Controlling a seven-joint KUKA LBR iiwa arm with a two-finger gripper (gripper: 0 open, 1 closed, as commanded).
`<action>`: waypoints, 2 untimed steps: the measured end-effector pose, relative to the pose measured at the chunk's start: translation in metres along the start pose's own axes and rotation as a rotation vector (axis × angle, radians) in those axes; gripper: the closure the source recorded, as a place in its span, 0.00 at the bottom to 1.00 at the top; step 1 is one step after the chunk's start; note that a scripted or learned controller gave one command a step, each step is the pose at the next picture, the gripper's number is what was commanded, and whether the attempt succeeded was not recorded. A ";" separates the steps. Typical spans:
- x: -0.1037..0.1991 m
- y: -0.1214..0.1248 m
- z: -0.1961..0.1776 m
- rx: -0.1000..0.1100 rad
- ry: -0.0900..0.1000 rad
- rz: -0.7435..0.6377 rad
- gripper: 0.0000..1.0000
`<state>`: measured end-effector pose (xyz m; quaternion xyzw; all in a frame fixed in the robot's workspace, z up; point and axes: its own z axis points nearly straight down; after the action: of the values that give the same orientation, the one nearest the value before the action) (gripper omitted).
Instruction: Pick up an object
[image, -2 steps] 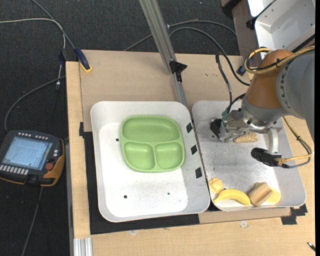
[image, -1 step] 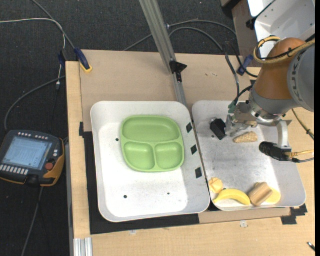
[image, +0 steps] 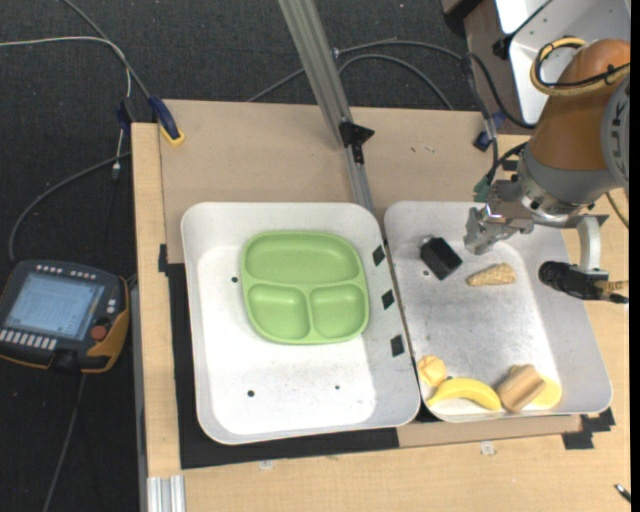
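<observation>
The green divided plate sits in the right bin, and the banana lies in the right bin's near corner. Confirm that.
Wrong on the plate. The camera view shows the green divided plate in the left bin; the banana does lie in the right bin's near corner.

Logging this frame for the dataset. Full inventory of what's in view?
bins: 2, white, side by side on the bench
plate: 1, green, three compartments, in the left bin
block: 1, black, right bin, upper left part
bread piece: 1, tan, right bin, right of the block
banana: 1, yellow, right bin, near edge
cylinder: 1, tan, right bin, beside the banana
pendant: 1, grey and orange, on the floor at left
clamps: 2, blue, bench far edge
arm: 1, grey with orange band, from the right
gripper: 1, grey, above the right bin's upper part
</observation>
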<state>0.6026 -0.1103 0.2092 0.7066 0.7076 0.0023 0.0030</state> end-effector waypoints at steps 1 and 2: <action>0.057 0.002 0.007 0.009 0.004 -0.005 1.00; 0.121 0.003 -0.003 0.006 0.005 -0.007 1.00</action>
<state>0.6055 0.0112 0.2124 0.7042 0.7100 0.0018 -0.0007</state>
